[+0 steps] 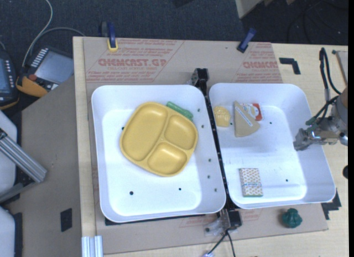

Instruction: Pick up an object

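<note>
My gripper [303, 139] is at the right bin's [315, 192] edge; its state I cannot tell. The small box [251, 182] seems light and stiff; I would pinch its long sides.

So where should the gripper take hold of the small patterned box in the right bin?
Probably from straight above, closing across its two long sides. The box lies flat on the floor of the right bin, well apart from the other items, and its narrow width looks likelier to fit between the fingers than its length.
</note>
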### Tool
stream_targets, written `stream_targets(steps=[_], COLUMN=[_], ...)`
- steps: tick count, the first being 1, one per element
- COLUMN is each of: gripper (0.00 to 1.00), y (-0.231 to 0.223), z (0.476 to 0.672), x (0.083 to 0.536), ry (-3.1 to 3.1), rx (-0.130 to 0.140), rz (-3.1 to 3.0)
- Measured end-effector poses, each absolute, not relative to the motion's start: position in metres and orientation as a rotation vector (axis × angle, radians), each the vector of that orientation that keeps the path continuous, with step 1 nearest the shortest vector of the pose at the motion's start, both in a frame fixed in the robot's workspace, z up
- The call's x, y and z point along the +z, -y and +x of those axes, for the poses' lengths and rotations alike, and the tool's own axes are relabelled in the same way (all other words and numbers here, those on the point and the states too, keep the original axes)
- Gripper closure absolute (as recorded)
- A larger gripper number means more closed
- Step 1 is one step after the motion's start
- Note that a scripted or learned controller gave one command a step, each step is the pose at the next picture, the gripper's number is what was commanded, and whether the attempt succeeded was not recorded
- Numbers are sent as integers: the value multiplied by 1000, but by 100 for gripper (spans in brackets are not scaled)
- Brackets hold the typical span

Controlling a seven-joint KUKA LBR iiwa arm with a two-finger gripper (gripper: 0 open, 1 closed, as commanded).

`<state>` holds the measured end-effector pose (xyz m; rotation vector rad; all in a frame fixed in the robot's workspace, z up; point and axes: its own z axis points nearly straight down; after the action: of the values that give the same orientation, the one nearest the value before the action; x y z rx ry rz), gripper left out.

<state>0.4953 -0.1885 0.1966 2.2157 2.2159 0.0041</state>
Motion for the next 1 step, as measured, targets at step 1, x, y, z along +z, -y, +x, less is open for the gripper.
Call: stream_targets(steps=[1], gripper=[100], y=[189], z=[497], x=[220], ry=[-2219], rx=[3], rz=[2216])
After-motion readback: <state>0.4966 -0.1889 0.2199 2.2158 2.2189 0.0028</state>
